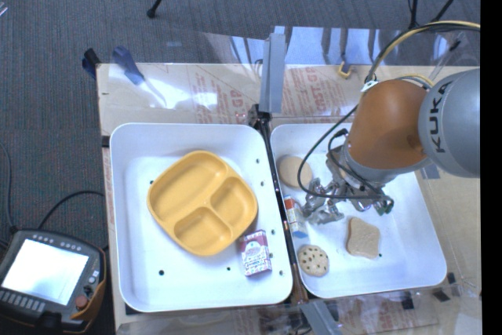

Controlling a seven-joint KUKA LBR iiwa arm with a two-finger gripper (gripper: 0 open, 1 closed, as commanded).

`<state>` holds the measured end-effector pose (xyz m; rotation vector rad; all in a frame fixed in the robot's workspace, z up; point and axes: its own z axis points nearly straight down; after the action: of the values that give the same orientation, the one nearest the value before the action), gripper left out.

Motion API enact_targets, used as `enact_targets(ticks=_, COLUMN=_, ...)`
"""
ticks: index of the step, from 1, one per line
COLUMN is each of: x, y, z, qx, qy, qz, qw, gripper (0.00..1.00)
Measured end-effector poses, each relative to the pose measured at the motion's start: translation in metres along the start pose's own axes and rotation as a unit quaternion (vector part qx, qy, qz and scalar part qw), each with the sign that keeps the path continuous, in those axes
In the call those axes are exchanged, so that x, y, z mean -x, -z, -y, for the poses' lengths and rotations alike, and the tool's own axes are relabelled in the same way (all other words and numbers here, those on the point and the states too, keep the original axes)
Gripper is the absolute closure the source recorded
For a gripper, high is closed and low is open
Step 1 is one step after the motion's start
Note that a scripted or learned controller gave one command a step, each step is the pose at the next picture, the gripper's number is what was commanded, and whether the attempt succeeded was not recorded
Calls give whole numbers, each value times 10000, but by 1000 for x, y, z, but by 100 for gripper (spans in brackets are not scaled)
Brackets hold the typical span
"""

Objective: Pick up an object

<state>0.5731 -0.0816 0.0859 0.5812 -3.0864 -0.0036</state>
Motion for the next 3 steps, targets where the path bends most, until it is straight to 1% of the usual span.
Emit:
enact_targets(ticks=1, x=12, y=101, z=-48, qx=-4, qy=1280, qz=16, qw=9918, gripper=100)
enact_targets(ticks=2, x=-25, y=99, z=-113, qx=11, qy=2300, qz=-8, qw=9732, gripper=100)
enact_targets(ticks=3, x=-14, y=125, z=-152, qx=13, qy=3972, qz=-3, qw=9177, gripper=100)
